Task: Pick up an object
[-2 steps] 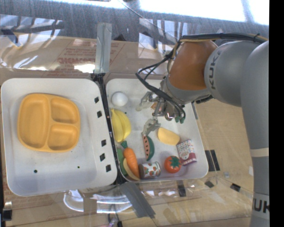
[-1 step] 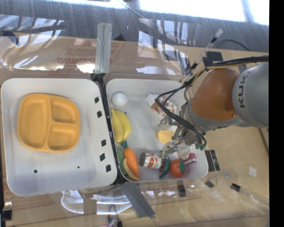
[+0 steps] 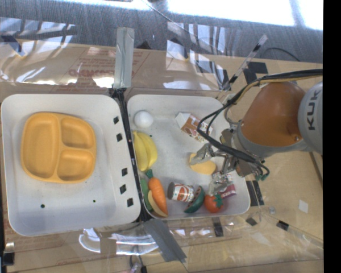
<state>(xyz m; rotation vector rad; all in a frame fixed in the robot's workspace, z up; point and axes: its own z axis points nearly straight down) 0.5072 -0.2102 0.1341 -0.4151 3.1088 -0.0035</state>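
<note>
I had the gripper [image 3: 220,174] down in the right bin [image 3: 170,104], near its right edge, hanging over a yellow wedge [image 3: 203,167], and I couldn't tell whether it was released or clenched since the metal there blurred together. The wedge sat just left of the tips, practically under them, its long axis running roughly left-right across the bin, so I judged it the nearest pick. The can [image 3: 183,193], tomato [image 3: 213,203] and carrot [image 3: 157,192] lay along the bottom edge, the banana [image 3: 145,148] and ball [image 3: 143,119] toward the left edge, and a yellow tray [image 3: 58,147] in the left bin [image 3: 11,209].
</note>
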